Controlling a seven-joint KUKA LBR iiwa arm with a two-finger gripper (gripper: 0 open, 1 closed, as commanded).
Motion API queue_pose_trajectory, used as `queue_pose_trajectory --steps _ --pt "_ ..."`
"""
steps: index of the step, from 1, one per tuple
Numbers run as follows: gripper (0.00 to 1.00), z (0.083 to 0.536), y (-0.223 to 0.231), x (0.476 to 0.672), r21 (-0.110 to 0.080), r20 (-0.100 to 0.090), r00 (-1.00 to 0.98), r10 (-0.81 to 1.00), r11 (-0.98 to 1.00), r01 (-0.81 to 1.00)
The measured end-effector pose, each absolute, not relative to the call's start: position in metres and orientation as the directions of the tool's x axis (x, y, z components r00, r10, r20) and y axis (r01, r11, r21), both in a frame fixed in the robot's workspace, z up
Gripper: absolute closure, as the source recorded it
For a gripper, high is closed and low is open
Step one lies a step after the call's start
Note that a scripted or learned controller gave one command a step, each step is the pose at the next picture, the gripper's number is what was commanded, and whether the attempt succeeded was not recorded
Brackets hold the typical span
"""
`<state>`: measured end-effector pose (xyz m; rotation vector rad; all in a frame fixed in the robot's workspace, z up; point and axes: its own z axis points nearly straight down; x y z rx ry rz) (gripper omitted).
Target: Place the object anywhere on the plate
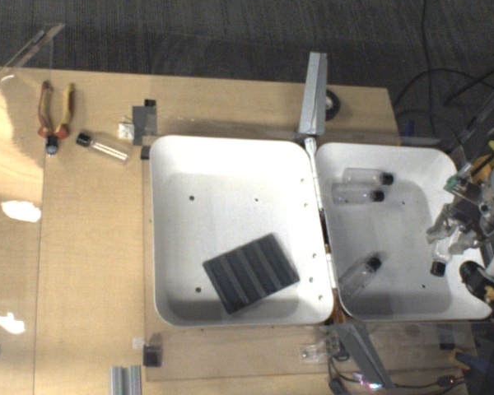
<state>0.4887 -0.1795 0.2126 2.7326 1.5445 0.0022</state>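
Observation:
A dark grey ribbed plate (pixel 251 272) lies at a slant in the front part of the left bin (pixel 173 220). Several clear vials with black caps lie in the right bin (pixel 412 167): two side by side at the back (pixel 361 177) (pixel 356 194) and one near the front left (pixel 358 273). My gripper (pixel 447 235) hangs over the right bin's right side, far from the plate. A small black-capped piece (pixel 438 267) shows just below the gripper; whether it is held is unclear.
On the bench at the back left lie red-handled pliers (pixel 54 112) and a loose vial (pixel 104 146). A metal post (pixel 314 93) stands behind the seam between the bins. Cables and brackets crowd the front right.

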Motion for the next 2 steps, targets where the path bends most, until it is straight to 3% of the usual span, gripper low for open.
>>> queue_pose_trajectory --steps 1,2 --pt "1.00 0.213 -0.125 0.529 0.004 0.001 0.406 0.914 -0.406 0.914" --pt "1.00 0.204 -0.056 0.599 0.002 0.001 0.330 0.944 -0.330 0.944"
